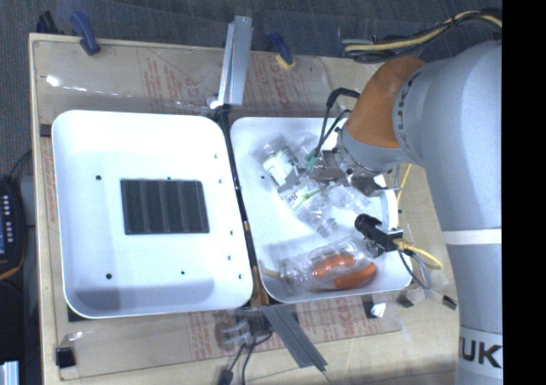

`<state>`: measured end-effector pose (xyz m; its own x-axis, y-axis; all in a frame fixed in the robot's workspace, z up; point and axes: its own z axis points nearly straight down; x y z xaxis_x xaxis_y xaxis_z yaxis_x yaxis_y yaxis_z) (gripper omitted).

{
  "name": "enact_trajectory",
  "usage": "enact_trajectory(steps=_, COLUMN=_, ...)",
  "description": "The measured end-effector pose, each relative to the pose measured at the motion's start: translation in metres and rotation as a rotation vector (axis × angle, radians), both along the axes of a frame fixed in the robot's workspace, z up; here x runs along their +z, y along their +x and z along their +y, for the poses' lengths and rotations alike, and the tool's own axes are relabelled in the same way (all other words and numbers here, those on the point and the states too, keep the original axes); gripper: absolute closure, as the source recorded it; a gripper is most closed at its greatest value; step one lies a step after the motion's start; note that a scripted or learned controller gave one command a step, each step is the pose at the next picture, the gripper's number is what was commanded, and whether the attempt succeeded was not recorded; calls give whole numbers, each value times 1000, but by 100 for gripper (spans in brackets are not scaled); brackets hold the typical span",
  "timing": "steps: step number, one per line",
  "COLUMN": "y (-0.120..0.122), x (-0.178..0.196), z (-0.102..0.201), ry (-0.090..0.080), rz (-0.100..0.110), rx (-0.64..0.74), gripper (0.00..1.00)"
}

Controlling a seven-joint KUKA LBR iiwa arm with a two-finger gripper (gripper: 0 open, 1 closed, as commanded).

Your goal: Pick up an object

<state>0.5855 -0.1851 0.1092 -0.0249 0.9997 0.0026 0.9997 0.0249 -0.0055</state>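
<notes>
Down at the near edge, a metal bracket (294,342) is angling across the wooden bench (128,336), just below the seam where the two bins are meeting.

Moving up into the right bin (256,204): along its near wall an orange object (341,271) is lying on its side, wrapped in or sitting against clear plastic, with a clear plastic bottle (300,270) resting just to its left. A little farther in, more clear, crumpled plastic items (322,208) are piling together around the bin's middle, and their outlines are hard to separate.

The gripper (317,175) is hanging low right over that clear pile, at the end of the grey arm (452,153) coming in from the right, its orange band (381,106) sitting just above the wrist. Whether the fingers are apart or together, I cannot tell; the wrist and the glare off the plastic are masking them, and nothing is visibly sitting between them.

Just left of the gripper, toward the far side, a small white-and-green item (275,161) is lying on the bin floor.

Over to the left, the left bin (85,153) is showing a dark rectangular grille (165,206) in its floor.

At the far edge, blue clamps (84,32) are gripping the bench, and yellow cables (426,36) are trailing behind the arm.
</notes>
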Motion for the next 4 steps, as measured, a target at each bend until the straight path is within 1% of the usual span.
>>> enact_trajectory(steps=1, y=45, x=-17, z=31, ry=-2, rz=-4, rx=110, gripper=0)
enact_trajectory(steps=2, y=29, x=-18, z=-16, ry=0, rz=-1, rx=151, gripper=0)
enact_trajectory(steps=3, y=30, x=-6, z=-15, ry=-1, rz=-1, rx=158, gripper=100)
enact_trajectory(steps=4, y=51, x=78, z=27, ry=-1, rz=-4, rx=215, gripper=100)
